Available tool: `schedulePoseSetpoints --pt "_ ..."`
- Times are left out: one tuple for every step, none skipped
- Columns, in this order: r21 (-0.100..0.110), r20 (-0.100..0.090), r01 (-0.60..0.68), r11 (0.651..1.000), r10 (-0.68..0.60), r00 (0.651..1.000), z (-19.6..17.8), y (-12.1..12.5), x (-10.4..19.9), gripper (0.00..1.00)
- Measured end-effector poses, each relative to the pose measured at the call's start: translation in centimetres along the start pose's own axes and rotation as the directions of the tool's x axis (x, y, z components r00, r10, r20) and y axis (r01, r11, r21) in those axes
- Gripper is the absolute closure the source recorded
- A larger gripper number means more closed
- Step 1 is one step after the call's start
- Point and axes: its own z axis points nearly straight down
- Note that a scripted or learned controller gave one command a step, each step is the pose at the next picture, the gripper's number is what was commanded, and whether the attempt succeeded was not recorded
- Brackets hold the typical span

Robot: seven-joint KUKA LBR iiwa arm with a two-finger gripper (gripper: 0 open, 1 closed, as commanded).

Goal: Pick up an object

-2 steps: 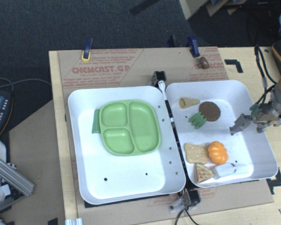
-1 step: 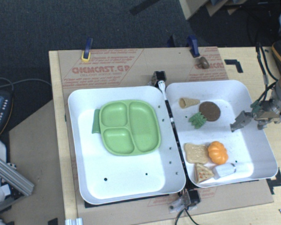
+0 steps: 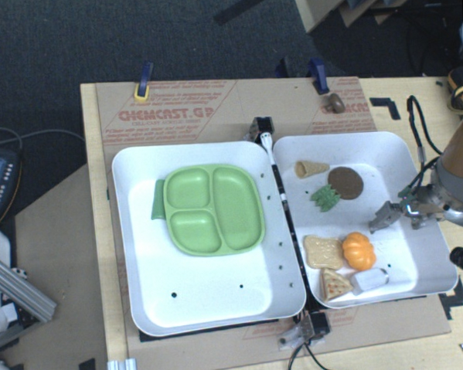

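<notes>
Two white bins sit side by side on the bench, their inner rims touching along a black seam down the middle. The left bin (image 3: pixel 144 285) holds a green divided plate (image 3: pixel 213 208) toward its upper half, leaving a broad bare floor below it and a strip along its left wall. The right bin (image 3: pixel 406 275) is more crowded along its left side, while its right half stays bare floor up to the rim.

The gripper (image 3: pixel 382 217) reaches in from the right over that bare floor, hanging just above and to the right of the orange pumpkin toy (image 3: pixel 358 250); nothing sits between its fingers, and whether they are spread or closed cannot be told at this size.

The pumpkin is round, bright orange and ribbed, lying near the bin's lower middle. It touches a slice of toast (image 3: pixel 322 250) on its left. Below lie a wedge of pizza (image 3: pixel 335 284) and a small grey block (image 3: pixel 370 281). Above sit a brown round cookie (image 3: pixel 345 182), a green leafy piece (image 3: pixel 324 197) and a tan cone (image 3: pixel 311 168).
</notes>
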Motion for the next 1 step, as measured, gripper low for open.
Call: schedulePoseSetpoints --pt "-0.001 0.0 0.001 1.0 -0.001 1.0 5.34 -0.06 0.08 0.0"
